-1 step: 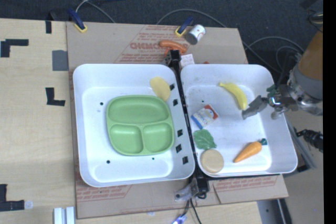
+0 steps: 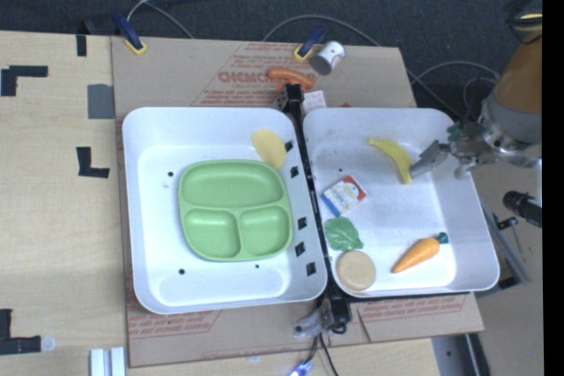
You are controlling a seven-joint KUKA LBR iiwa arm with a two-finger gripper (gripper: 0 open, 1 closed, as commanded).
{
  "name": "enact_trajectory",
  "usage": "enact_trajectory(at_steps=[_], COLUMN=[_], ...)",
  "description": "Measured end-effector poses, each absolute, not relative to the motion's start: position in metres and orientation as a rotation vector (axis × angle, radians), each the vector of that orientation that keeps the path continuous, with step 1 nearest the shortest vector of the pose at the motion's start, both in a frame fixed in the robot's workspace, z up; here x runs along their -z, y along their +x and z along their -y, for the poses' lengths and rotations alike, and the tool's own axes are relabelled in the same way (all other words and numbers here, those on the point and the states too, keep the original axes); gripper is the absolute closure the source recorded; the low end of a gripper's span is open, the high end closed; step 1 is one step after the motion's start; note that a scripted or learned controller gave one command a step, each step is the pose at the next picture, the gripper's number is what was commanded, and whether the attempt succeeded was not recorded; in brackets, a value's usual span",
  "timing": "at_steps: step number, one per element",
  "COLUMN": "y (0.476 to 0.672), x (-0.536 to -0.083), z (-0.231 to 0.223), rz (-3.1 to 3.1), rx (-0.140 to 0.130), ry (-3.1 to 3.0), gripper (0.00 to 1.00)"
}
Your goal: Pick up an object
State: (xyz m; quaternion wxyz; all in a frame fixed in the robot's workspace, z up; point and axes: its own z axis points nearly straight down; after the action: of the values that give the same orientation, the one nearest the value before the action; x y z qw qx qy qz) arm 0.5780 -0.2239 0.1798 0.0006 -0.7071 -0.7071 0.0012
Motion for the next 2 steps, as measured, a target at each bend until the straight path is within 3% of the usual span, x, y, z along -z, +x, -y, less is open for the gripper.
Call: enact_trajectory(at_steps=[1,2], y=[0.615,0.668], x=[-0.087,-0.085], z=[0.151,0.133], rz=[2.226,2.218], rx=[0.004,-0.006], ry=[-2.221,-2.218], gripper=[0.0,0.0])
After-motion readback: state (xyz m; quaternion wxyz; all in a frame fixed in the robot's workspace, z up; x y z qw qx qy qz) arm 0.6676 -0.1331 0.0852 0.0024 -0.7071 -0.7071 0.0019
